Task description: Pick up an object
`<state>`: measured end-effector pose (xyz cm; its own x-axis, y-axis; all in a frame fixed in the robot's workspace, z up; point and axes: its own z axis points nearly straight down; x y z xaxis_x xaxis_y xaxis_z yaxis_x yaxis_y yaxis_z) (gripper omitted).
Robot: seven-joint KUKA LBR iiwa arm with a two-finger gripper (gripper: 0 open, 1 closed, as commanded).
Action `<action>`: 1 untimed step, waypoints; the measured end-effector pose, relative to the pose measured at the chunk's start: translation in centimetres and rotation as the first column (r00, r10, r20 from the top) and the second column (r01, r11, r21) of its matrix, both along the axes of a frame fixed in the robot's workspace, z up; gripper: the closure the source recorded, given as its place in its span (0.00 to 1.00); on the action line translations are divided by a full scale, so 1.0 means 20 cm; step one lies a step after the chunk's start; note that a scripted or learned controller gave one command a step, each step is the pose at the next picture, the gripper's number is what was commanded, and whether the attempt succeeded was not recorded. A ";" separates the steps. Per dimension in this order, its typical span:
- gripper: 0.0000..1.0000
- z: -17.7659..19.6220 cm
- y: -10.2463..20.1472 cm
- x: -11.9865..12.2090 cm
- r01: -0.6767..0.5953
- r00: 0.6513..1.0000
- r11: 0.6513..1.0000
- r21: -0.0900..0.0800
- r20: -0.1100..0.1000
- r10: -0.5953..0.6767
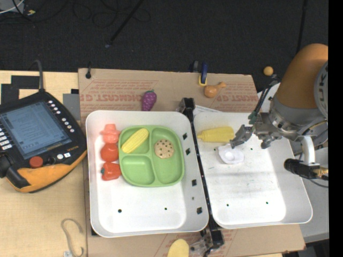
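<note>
My gripper (253,138) hangs over the upper right part of the right bin (268,197). Its two dark fingers stand spread apart, open, with nothing between them. The left fingertip (239,137) is just above and right of a small white object (229,156) lying on the bin floor. A yellow corn-like piece (215,135) lies to the left of that finger, near the bin's back edge. The left bin (139,208) holds a green divided plate (144,171) with a yellow corn cob (133,140) and a cookie (164,149) on it.
A pink piece (110,133) and two red toy pieces (109,153) (111,171) lie left of the plate. On the cardboard behind the bins sit a purple grape bunch (149,99) and an orange toy (213,89). A teach pendant (37,138) lies at far left. A yellow object (178,248) rests at the front edge.
</note>
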<state>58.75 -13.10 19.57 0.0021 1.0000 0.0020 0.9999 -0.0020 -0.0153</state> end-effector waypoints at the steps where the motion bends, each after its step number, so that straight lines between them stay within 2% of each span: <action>1: 0.00 0.04 0.00 0.02 -0.002 1.000 1.000 -0.002 0.014 0.002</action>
